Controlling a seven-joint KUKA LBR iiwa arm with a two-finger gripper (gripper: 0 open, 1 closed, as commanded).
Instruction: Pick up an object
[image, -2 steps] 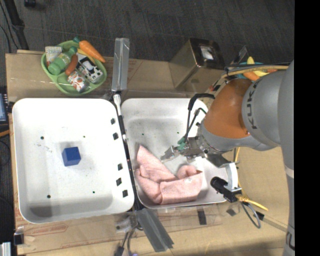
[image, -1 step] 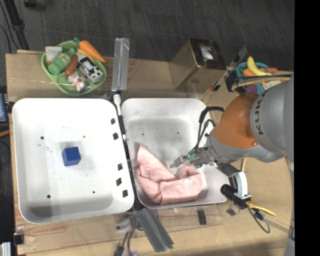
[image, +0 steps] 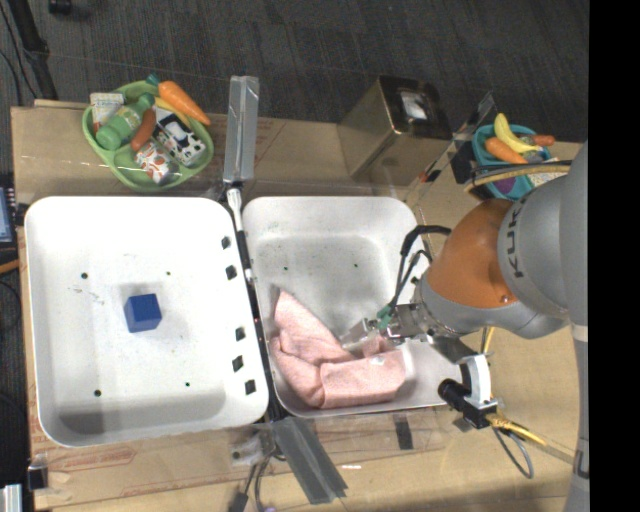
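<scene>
The tabletop (image: 300, 140) carries two shallow white bins side by side. The left bin (image: 60, 300) holds only a small blue cube (image: 143, 311), sitting alone near its middle. The right bin (image: 330, 230) holds a crumpled pink cloth (image: 320, 360), bunched across the lower half of the bin, with one fold running toward the bin's right wall.

The grey arm (image: 545, 250), with its orange band, reaches in from the right and is low over the right bin. Its gripper (image: 375, 335) sits at the upper right edge of the pink cloth, touching it or very nearly so. I cannot tell from this angle whether the fingers are wide, narrow or closed on fabric; the wrist hardware and cabling crowd that spot.

The step in hand looks like a grasp on the cloth. To do it well, the fingers should straddle a raised fold rather than a flat patch, and press down enough that fabric bunches between them before closing. The bin's right wall is near, so the descent should stay straight to avoid a scrape. A lift should go straight up and slowly, since cloth caught by a thin edge slips out easily. The cube is well apart and plays no part here.

Beyond the bins sits a green bowl of toy food (image: 148, 130).
</scene>
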